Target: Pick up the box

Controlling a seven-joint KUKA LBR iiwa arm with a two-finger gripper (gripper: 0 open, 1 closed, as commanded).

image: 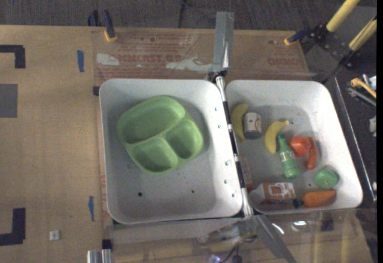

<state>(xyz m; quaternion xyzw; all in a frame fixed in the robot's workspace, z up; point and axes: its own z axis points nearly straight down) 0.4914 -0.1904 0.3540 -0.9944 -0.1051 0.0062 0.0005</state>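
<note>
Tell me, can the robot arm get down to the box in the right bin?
Probably yes. The box lies flat by the right bin's near wall, nothing on top; the carrot and green bottle crowd it.

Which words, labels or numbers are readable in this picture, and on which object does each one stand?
None can be read for certain.
Cardboard sheet behind the bins: faded red print, too blurred.
Box: label too small.
Small can: label too small.

Made out only faded red print on the cardboard sheet (179, 55) behind the bins, too worn to read for certain. Saw a blurred label on the box (274, 191), a label on the small can (252, 125), both illegible.
</note>
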